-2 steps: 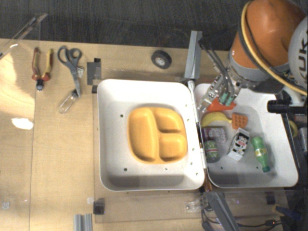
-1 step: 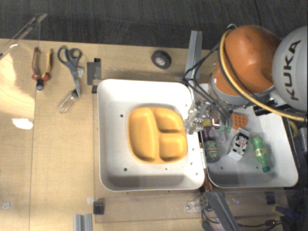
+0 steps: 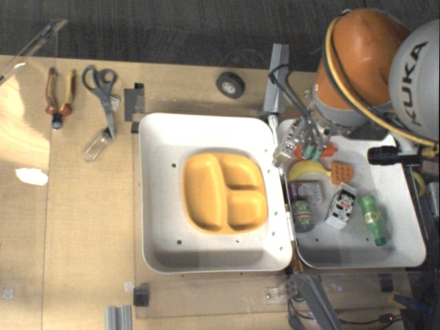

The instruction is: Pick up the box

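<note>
The box (image 3: 342, 207) is a small white and black carton lying flat in the right bin (image 3: 405, 253), near its middle. My gripper (image 3: 294, 146) hangs over the bin's far left corner, under the arm's orange band. It is up and to the left of the box, well apart from it, with a yellow object (image 3: 307, 171) just below it. Nothing shows between its fingers.
The right bin also holds an orange waffle-like piece (image 3: 342, 172), a green bottle (image 3: 373, 219) and a dark can (image 3: 302, 213). The left bin (image 3: 158, 184) carries a yellow divided tray (image 3: 223, 191). Scissors (image 3: 103, 95), pliers (image 3: 58, 96) and a tape roll (image 3: 231, 84) lie on the bench.
</note>
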Motion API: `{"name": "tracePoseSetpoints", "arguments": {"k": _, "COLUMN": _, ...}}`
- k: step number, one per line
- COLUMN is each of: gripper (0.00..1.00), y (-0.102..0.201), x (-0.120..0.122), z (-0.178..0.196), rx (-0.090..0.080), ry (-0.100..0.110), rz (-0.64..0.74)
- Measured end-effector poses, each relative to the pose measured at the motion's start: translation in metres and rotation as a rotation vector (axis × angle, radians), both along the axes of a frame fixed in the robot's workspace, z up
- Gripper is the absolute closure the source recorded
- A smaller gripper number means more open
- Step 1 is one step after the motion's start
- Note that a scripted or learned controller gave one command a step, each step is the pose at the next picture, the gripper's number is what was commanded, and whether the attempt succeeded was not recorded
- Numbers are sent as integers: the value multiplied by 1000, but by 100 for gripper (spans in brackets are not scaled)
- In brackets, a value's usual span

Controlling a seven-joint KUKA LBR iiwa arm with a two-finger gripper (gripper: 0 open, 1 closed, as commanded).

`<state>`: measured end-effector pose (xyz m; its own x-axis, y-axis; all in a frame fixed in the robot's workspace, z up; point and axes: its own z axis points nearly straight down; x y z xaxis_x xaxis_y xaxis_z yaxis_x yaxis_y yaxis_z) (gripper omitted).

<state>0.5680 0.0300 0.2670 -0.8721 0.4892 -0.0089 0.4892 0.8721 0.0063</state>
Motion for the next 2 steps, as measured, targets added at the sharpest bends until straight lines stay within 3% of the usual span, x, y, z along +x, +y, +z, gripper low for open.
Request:
{"name": "tracePoseSetpoints", "arguments": {"k": 1, "gripper": 100, "y": 35, "x": -14, "z": -15, "rx": 4, "ry": 4, "rz": -377}}
{"name": "tracePoseSetpoints", "arguments": {"k": 2, "gripper": 100, "y": 1, "x": -72, "z": 75, "rx": 3, "ry": 0, "rz": -326}}
